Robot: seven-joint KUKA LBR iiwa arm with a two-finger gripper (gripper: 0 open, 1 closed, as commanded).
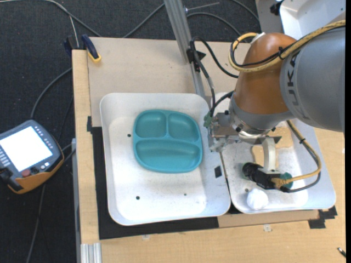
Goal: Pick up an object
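one teal three-compartment plastic plate [167, 141] lies flat in a shallow white bin [159, 210]. just right of the plate, the pincer [220, 141] hangs low; whether it is open or closed cannot be told. a small white rounded object [256, 199], lower right of the plate, looks the easier grab.

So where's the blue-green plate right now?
In the camera view, the blue-green plate lies flat in the left white bin, near its middle, and the robot arm hangs just to its right over the neighbouring bin.
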